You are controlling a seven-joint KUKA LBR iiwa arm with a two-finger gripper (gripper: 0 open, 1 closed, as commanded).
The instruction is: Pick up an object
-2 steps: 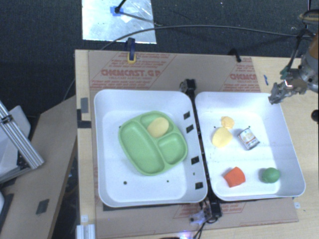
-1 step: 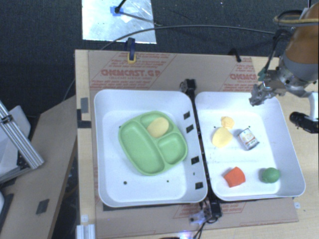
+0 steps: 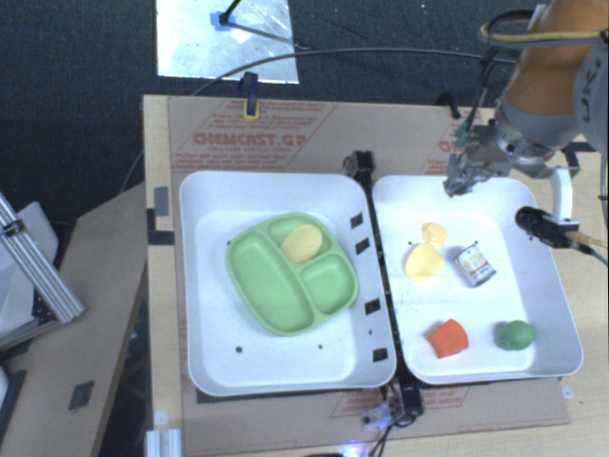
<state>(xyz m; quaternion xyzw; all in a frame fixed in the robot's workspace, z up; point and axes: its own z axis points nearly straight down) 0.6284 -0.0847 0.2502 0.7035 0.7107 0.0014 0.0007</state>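
Objects for picking lie in the right bin: a yellow piece at center, a small can at its 3 o'clock, an orange block at 6, a green ball at 4. My jaws hover at 12; their state I cannot tell.
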